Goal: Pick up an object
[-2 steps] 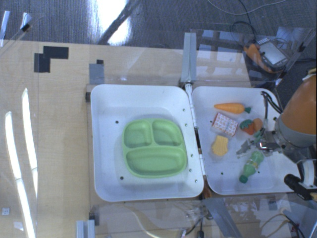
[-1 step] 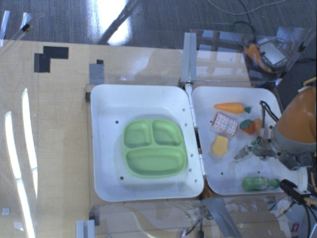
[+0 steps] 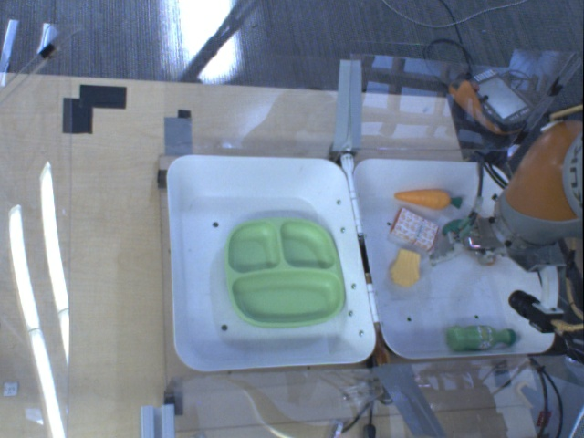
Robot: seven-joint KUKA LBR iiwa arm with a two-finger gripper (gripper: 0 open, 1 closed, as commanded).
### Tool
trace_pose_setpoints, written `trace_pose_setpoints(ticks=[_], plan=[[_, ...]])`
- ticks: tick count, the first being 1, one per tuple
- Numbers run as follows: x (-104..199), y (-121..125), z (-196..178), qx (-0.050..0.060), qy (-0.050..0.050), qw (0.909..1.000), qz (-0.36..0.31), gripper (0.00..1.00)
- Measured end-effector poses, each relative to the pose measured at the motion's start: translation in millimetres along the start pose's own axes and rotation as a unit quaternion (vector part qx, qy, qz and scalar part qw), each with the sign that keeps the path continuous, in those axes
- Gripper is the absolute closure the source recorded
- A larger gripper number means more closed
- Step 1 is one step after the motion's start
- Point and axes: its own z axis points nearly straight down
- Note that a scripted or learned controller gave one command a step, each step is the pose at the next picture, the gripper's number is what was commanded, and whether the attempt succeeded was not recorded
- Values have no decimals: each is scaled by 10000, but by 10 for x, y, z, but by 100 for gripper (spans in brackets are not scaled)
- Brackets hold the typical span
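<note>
The gripper (image 3: 461,233) hangs low in the right bin (image 3: 429,336), just beside the patterned packet (image 3: 413,230); how it is set cannot be told, and nothing shows in its grasp. A miss seems likely: the flat packet lies flush on the slick white floor, and the yellow wedge (image 3: 406,268) close by could be nudged aside. The orange carrot (image 3: 423,198) is tapered and smooth; the green bottle (image 3: 480,338) is round and may roll. A glossy green divided plate (image 3: 285,273) sits in the left bin (image 3: 196,336).
</note>
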Motion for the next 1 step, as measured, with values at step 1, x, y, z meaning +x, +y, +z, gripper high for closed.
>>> trace_pose_setpoints(ticks=[1], plan=[[155,579,18,17,9,10000,-25,0]])
